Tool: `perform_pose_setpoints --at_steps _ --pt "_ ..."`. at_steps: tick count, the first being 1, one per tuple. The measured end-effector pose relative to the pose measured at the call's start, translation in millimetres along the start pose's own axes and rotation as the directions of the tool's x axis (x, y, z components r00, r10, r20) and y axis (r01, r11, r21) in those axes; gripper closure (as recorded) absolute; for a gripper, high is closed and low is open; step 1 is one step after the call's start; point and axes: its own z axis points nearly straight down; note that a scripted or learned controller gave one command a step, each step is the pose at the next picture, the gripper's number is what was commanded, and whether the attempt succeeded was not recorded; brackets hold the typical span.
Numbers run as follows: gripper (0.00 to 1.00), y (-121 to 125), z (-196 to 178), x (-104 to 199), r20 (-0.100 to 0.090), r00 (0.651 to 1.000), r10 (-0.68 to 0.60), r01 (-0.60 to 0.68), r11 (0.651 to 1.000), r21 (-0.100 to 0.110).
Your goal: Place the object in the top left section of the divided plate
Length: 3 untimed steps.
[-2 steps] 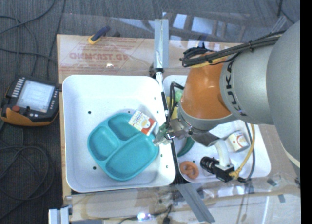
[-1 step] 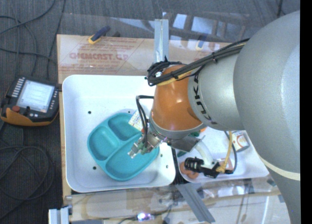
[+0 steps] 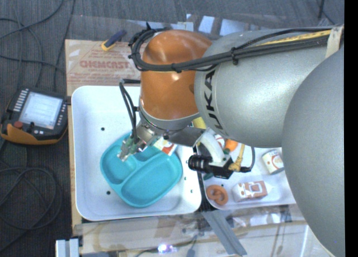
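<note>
While claw (image 3: 130,148) overhangs divided plate (image 3: 146,181).

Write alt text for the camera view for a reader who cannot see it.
A grey and orange robot arm reaches from the right over the left white bin, its gripper low over the top left section of a blue divided plate. The right bin holds small toy items.

Arm (image 3: 235,93) overhangs bins' middle; left bin (image 3: 89,138) floor bare left of divided plate (image 3: 142,180)
</note>
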Motion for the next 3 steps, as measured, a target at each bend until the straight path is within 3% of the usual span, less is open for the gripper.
perform_pose_setpoints --at_steps 1,2,3 --pt "1.0 -1 49 -63 0.0 1.0 0.002 -0.002 1.0 0.002" --pt "1.0 3 147 8 0.003 0.985 0.172 -0.172 0.985 -0.01" --pt "0.0 2 148 5 0.008 0.985 0.174 -0.174 0.985 -0.012"
